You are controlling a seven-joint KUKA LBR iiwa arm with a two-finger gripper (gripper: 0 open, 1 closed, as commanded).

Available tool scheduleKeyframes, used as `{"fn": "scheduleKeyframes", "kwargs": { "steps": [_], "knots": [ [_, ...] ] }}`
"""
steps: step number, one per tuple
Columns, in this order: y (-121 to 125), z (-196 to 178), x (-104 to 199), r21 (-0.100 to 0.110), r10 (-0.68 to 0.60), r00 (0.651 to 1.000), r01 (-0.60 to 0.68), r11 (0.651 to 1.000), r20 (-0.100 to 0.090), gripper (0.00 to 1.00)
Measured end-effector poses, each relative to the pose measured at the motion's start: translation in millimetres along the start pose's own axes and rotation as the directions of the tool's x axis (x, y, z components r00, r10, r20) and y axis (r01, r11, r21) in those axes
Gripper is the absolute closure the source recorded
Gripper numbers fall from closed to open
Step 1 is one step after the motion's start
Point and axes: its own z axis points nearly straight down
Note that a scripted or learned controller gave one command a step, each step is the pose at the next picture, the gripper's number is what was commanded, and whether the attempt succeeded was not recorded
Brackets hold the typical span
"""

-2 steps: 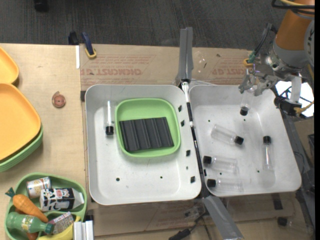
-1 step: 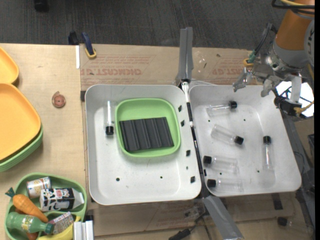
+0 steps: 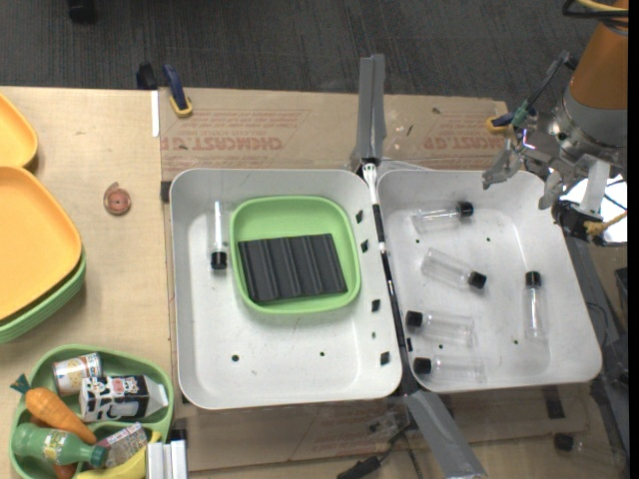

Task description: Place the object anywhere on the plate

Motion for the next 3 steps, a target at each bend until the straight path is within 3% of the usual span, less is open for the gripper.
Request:
{"fn": "scheduleKeyframes", "kwargs": {
  "steps": [1,2,3],
  "knots": [
    [-23.6,11.5,57.5,0.002,0.062,0.998,-0.062,0.998,0.0,0.0],
    [-51.9,-5.4,102.7,0.0,0.254,0.967,-0.254,0.967,0.0,0.0],
    [-59.8,34.5,163.3,0.002,0.396,0.918,-0.396,0.918,0.002,0.0]
  ]
}}
